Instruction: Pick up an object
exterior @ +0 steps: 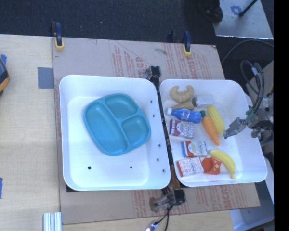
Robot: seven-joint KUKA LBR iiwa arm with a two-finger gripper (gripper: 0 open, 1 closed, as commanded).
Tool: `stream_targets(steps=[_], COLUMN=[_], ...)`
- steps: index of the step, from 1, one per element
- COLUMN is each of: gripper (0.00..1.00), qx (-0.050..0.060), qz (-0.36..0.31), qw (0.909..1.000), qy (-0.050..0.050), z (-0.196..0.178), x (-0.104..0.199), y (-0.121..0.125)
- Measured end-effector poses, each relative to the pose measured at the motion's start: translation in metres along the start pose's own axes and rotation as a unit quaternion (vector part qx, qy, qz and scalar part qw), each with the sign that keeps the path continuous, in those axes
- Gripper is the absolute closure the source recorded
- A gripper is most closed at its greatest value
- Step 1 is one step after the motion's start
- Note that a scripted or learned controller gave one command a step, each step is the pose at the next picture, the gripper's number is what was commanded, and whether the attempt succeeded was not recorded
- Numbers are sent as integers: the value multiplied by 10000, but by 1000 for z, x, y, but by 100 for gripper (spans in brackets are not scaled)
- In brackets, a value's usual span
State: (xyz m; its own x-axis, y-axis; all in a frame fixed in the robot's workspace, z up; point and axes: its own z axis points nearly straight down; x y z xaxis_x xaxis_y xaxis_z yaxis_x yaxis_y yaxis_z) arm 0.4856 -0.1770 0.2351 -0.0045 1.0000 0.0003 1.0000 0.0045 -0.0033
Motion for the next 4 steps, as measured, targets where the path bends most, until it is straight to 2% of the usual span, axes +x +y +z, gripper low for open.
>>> stream_targets(steps=[1, 2, 3, 4], gripper=[0, 0, 100, 100], qx=[-21, -18, 0, -4], qz=[-4, -5, -17, 1], qw=[10000, 10000, 10000, 10000], qy=[-8, -11, -12, 3], z=[133, 142, 133, 57], x=[14, 24, 23, 77], y=[19, 44, 44, 58])
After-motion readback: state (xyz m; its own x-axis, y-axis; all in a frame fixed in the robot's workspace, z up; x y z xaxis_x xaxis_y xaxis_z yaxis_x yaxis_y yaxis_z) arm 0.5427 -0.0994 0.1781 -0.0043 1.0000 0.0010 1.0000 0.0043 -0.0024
